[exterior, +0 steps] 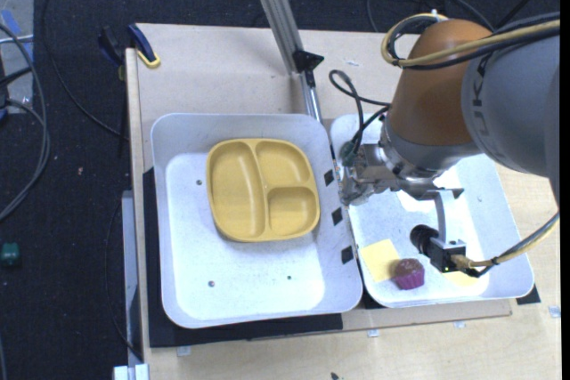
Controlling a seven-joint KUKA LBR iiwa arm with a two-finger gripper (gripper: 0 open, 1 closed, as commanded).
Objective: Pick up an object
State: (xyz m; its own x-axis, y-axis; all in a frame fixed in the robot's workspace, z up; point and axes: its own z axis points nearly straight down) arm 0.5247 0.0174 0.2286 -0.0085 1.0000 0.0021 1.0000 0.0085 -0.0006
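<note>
Gripper (pixel 354 182) hangs low at the right bin's (pixel 499 276) left wall, under the grey and orange arm (pixel 445 93); I cannot tell its state. Near that bin's front lie a small purple lump (pixel 409 273) and a yellow flat square (pixel 378 258). A yellow divided plastic plate (pixel 264 189) sits in the left bin (pixel 178 280).
</note>
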